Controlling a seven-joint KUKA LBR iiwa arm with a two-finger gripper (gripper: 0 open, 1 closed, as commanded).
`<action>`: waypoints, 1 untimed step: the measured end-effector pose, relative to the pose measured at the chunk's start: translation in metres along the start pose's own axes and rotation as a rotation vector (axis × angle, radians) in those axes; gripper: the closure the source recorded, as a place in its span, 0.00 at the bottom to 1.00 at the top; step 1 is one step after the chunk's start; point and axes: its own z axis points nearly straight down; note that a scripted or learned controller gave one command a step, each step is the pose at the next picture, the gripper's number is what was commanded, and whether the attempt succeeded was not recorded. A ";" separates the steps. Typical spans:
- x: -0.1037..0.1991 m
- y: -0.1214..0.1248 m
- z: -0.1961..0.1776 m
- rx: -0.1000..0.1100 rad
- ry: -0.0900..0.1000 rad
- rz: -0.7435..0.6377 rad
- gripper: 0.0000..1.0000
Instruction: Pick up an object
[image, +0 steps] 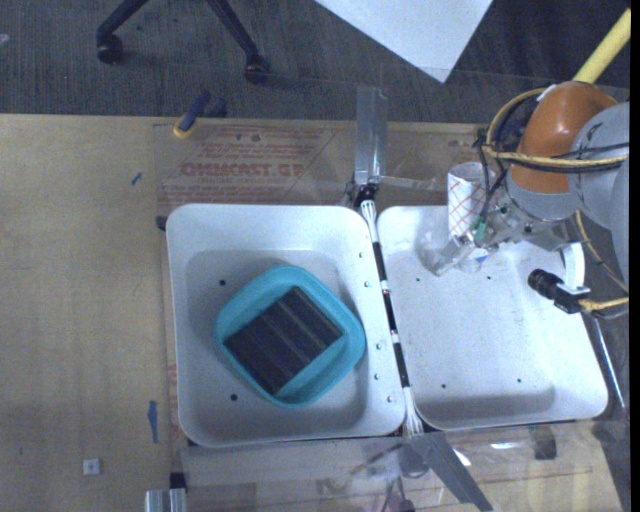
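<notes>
Even, soft overhead light; faint shadows; slightly blurry, grainy picture; mild glare on bins.

Bins — white; dish — teal, dark ribbed insert; cup — white, red crosshatch; arm band — orange.

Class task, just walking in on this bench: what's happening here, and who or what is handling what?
A grey robot arm with an orange band reaches in from the right over the top of the right bin. Its gripper sits low near that bin's upper-left corner, beside a white cylinder with a red grid pattern. In the left bin lies a teal dish holding a dark ridged block, untouched. Nothing is visibly gripped yet.
</notes>
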 end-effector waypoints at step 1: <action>0.038 0.003 -0.074 -0.019 -0.007 -0.102 0.00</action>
